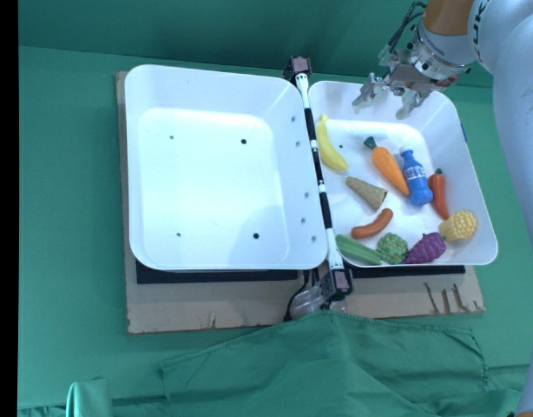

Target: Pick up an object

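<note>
My gripper (389,99) hangs open over the far edge of the right bin (477,189), nothing between its fingers. Below it in that bin lie toy foods: a yellow banana (329,147) by the left wall, an orange carrot (388,166), a blue bottle (414,176), a smaller carrot (438,194), a waffle cone (367,191), a sausage (372,224), a cucumber (358,250), a broccoli head (391,248), purple grapes (425,248) and a corn cob (458,226). The carrot and bottle lie nearest the gripper, a short way toward the front.
The left bin (154,102) sits beside the right one, with a black-and-white divider bar (316,172) between them. Both rest on a cardboard sheet (206,307). Green cloth (336,363) bunches at the front.
</note>
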Tool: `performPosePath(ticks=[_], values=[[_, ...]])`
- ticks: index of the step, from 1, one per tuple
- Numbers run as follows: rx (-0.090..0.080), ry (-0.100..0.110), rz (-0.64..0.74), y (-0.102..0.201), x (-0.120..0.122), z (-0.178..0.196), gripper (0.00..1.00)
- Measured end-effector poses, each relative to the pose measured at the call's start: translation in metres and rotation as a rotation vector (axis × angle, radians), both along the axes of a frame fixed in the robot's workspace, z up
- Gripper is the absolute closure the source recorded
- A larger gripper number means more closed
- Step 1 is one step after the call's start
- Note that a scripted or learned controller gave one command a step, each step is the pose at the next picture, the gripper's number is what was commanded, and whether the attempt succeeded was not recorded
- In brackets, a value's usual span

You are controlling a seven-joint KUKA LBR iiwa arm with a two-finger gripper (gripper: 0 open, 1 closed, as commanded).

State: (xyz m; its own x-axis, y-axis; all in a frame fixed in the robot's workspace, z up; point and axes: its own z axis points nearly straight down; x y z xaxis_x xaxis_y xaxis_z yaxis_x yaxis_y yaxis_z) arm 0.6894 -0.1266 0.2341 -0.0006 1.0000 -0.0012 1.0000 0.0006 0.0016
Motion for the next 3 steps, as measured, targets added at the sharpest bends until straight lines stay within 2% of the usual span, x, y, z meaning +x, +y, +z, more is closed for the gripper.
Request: performPosePath(ticks=[1, 2, 3], values=[[0.012, 0.012, 0.000, -0.042, 0.011, -0.051, 0.00], [0.009, 0.012, 0.002, -0.044, 0.011, -0.051, 0.00], [0.012, 0.013, 0.004, -0.042, 0.011, -0.039, 1.00]])
